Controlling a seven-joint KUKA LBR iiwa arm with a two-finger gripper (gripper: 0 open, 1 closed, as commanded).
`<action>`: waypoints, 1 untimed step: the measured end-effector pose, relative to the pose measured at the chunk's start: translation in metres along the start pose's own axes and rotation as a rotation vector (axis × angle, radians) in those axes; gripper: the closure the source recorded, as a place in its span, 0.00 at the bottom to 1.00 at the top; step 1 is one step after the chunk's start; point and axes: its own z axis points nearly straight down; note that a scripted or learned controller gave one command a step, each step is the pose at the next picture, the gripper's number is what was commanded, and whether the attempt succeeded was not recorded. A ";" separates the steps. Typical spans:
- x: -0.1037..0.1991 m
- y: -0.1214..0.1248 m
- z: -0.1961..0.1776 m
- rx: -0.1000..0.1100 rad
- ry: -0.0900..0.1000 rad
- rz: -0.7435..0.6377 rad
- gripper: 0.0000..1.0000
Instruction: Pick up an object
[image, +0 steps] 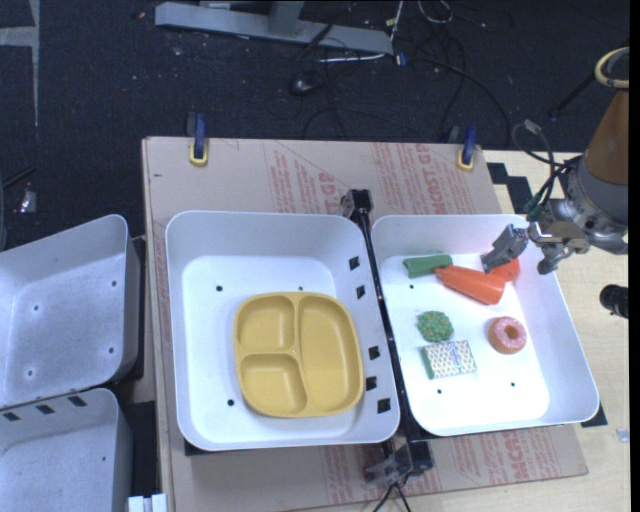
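Carrot (473, 283) in right bin, hand (525, 250) just above

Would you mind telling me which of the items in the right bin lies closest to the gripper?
The orange carrot: its wide end lies right below the gripper, while the green piece, the doughnut, the broccoli and the patterned packet lie farther off.

Grey metal arm (600, 205) with orange-brown band above the wrist; thin cables alongside; dark grey two-finger claw (527, 252).
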 end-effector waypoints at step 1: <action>0.000 0.002 -0.006 -0.011 -0.002 -0.003 0.00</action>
